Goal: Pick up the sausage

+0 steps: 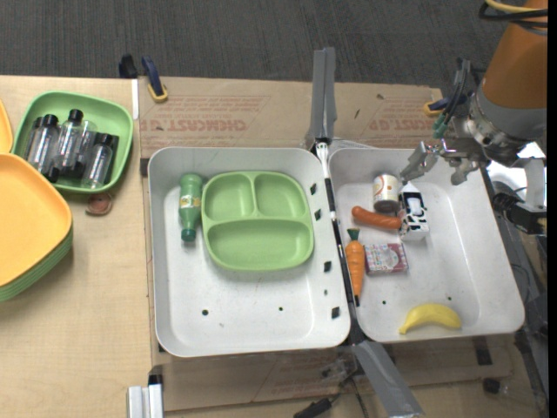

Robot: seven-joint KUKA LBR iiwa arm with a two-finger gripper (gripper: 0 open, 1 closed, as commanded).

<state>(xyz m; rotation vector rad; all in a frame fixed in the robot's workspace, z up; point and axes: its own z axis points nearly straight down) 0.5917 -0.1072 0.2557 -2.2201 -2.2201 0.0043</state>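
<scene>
A slim, glossy orange-red sausage (377, 219) lies in the right-hand white bin (470, 307), touching a small cylindrical can (385, 191) on its far side and a boxy black-and-white object (414, 215) at its right end. The metal end effector (443, 165) hangs over the bin's far right, its two fingers spread wide and holding nothing. Nearby lie a tapered carrot (355, 266), a curved yellow banana (430, 318) and a flat pink packet (385, 259); the left bin (244, 320) carries a moulded green divided plate (258, 219) and a green bottle (190, 205).
</scene>
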